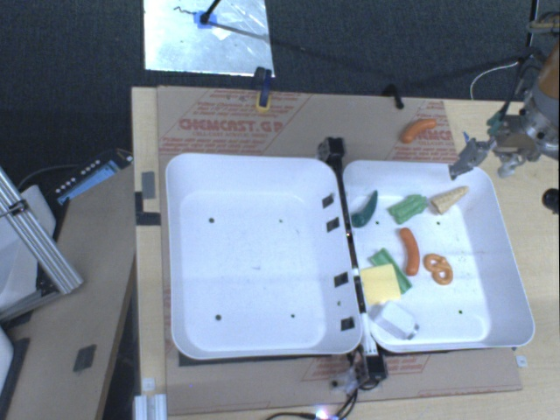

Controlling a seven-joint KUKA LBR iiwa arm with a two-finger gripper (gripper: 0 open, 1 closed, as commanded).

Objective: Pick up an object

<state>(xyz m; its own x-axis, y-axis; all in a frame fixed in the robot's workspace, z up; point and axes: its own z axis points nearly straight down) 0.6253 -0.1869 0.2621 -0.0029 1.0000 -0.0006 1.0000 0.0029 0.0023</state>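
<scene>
At the right edge of the frame the gripper (pixel 479 157) hangs above the upper right corner of the right bin (pixel 503 234), and nothing sits between its jaws; whether they are spread or pressed together I cannot tell from this slant. The pickable things lie together in the right bin: a pale cone (pixel 447 199) nearest the gripper, a light green piece (pixel 408 206) just beside it, a dark green pepper (pixel 366 208) toward the bin's left wall, an orange sausage (pixel 409 249) at the middle, a pretzel (pixel 437 269) beside it, a yellow block (pixel 380 283) resting on a green leaf shape (pixel 390 265), and a clear packet (pixel 396 325) in the lower part. Another orange sausage (pixel 419 130) lies on the surface above the bin.

The cone looks the easiest target, being closest and standing a little apart from its neighbours. To grasp it well, I judge the arm should come straight down over its thick middle, with the jaws set across the narrow width rather than along its length, since the taper could let it squirt out. Keeping clear of the bin rim matters, as the cone lies close to the upper wall.
</scene>
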